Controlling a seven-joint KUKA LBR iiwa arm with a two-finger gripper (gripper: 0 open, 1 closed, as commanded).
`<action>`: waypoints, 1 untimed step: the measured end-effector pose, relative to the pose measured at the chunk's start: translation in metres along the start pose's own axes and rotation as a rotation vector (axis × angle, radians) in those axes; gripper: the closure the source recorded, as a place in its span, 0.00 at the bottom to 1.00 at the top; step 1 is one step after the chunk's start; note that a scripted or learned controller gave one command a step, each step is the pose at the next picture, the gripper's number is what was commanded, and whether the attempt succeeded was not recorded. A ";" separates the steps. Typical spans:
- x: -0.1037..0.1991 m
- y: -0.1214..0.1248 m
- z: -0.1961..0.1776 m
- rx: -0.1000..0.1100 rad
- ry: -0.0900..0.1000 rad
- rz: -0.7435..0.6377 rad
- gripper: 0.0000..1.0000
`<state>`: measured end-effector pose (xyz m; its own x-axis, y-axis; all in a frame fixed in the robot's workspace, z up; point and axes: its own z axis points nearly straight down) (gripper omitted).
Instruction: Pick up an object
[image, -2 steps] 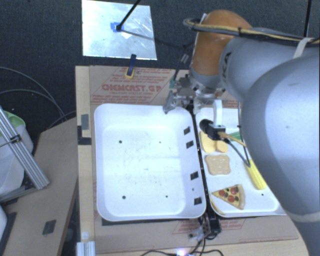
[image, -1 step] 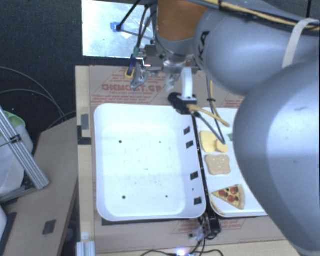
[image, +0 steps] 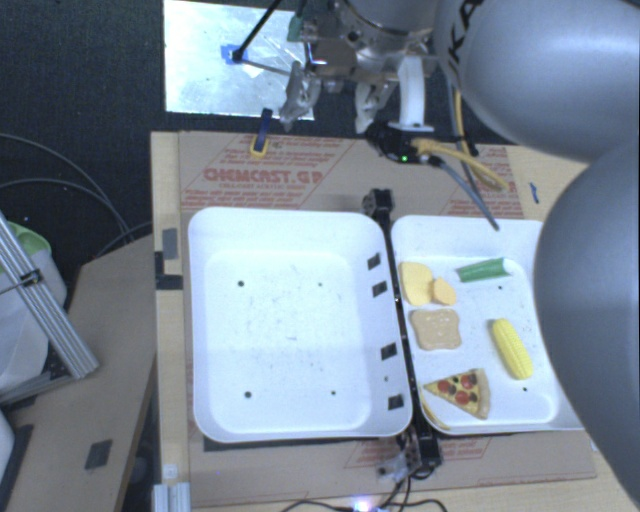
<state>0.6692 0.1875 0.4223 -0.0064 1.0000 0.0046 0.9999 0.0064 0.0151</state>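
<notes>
The claw (image: 335, 97) hangs open and empty beyond the bins' far edge; the yellow plastic corn cob (image: 511, 348) lies nearer and rightward, long axis running near-far

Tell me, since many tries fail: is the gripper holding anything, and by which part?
Nothing is held. The gripper hangs above the bench beyond the bins with nothing between its fingers; the toy food lies in the right bin.

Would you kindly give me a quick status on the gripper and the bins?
Gripper raised beyond the bins' far edge, holding nothing. Corn cob, pizza slice, toast lying in right bin. Nothing over them.
</notes>
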 end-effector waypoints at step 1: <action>0.050 -0.019 0.079 0.020 -0.004 -0.002 0.00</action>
<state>0.6507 0.2376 0.3435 -0.0081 1.0000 0.0009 1.0000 0.0081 -0.0047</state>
